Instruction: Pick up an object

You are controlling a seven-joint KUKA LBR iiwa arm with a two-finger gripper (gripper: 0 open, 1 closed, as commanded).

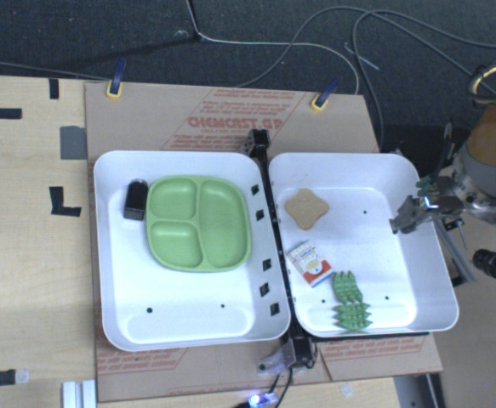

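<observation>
The right bin [375, 170] holds a tan cookie-shaped piece [305, 208], a small red and white packet [310, 263] and a green ridged toy [350, 301] near the front. My gripper [412, 212] hangs over the right bin's right edge, well to the right of these objects and touching none of them. Nothing shows between its fingers.
The left bin [116, 253] holds a green divided plate [199, 223] and a small black block [135, 200] beside the plate's left side. A black divider with clips [269, 228] runs between the bins. Cables lie on the dark surface behind.
</observation>
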